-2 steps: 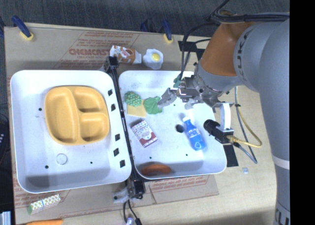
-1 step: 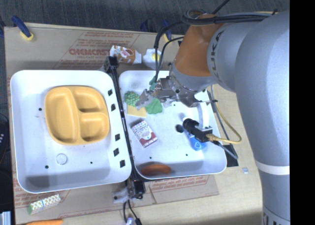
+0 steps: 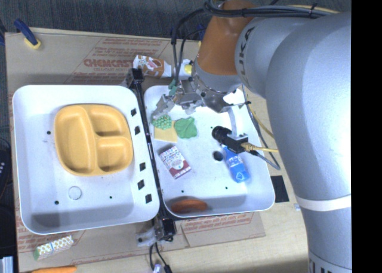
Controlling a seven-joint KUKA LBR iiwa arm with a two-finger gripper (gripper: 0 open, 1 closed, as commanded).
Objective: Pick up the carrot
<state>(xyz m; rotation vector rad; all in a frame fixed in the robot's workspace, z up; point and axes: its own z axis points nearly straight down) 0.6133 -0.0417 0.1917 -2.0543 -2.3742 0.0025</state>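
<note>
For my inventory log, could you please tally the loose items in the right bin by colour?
Green: 2, a bumpy piece and a leafy piece
Yellow: 1, wedge
Red and white: 1, packet
Blue: 1, bottle
Orange: 1, carrot
Total: 6
</note>
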